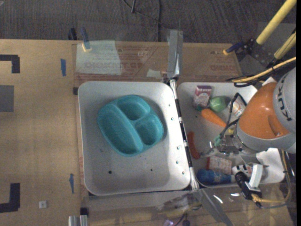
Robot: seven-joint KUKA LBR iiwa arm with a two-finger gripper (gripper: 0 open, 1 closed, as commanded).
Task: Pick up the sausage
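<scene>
sausage (pixel 193 145): lying in the right bin (pixel 277 172), tight against its left wall. gripper (pixel 221 147): hovering just right of the sausage; grip state cannot be told. risk: the wall is crowding the sausage, so it may slip away.

arm (pixel 270 114): rounded grey casing with a broad glossy orange band and dark lettering partly visible on the grey shell. thin black cables loop along its left side down to a gripper (pixel 225 147) of small dark and metallic parts
</scene>
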